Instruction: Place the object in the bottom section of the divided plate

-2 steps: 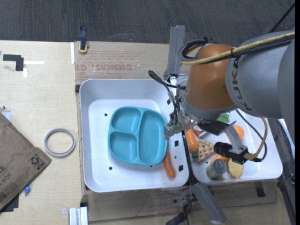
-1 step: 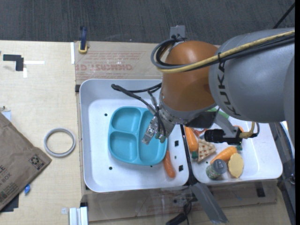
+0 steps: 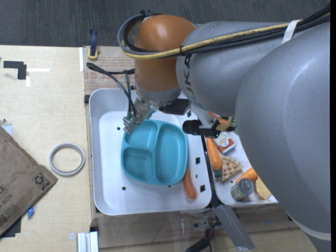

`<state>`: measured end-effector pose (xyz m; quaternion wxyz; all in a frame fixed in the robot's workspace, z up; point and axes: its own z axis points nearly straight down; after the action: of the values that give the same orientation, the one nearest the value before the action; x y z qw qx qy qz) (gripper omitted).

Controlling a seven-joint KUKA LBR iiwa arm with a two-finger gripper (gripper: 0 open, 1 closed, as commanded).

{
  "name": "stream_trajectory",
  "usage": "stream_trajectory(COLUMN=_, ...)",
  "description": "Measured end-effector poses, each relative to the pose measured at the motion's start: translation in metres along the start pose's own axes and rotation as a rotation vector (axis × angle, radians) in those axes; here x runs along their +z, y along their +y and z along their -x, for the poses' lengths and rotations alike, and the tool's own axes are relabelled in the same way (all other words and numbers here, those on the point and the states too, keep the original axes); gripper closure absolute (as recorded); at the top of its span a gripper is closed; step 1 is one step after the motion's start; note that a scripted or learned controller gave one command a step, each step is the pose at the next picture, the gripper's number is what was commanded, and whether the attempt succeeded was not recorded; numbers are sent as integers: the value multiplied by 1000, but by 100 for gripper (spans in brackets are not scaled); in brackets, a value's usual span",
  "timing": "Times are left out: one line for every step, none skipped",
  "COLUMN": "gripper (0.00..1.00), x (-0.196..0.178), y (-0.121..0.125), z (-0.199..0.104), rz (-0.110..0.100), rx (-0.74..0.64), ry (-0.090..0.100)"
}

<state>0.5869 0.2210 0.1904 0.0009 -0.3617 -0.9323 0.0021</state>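
Observation:
A teal divided plate (image 3: 156, 153) lies in the left white bin (image 3: 105, 193), with two small sections on its left and a long one on its right. My gripper (image 3: 130, 122) hangs over the plate's upper left rim, below the orange wrist band. A sausage-like orange piece (image 3: 189, 185) rests in the bin against the plate's lower right edge.
The right bin (image 3: 226, 196) holds a carrot (image 3: 213, 154), a pizza slice (image 3: 229, 168), a small can (image 3: 242, 189), a yellow wedge (image 3: 262, 191) and other toy food. A tape ring (image 3: 66, 158) and a brown cardboard box (image 3: 18, 180) lie on the bench at left. The grey arm covers the upper right.

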Motion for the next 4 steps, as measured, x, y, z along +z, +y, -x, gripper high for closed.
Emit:
stream_trajectory(gripper=100, x=42, y=-71, z=-22, rz=-1, rx=-337, ry=3)
stream_trajectory(gripper=100, x=2, y=-162, z=73, rz=2, rx=-11, ry=0)
stream_trajectory(gripper=100, x=21, y=-121, z=27, rz=-3, rx=318, ry=2)
stream_trajectory(gripper=100, x=-84, y=-55, z=131, rz=0, rx=273, ry=-1)
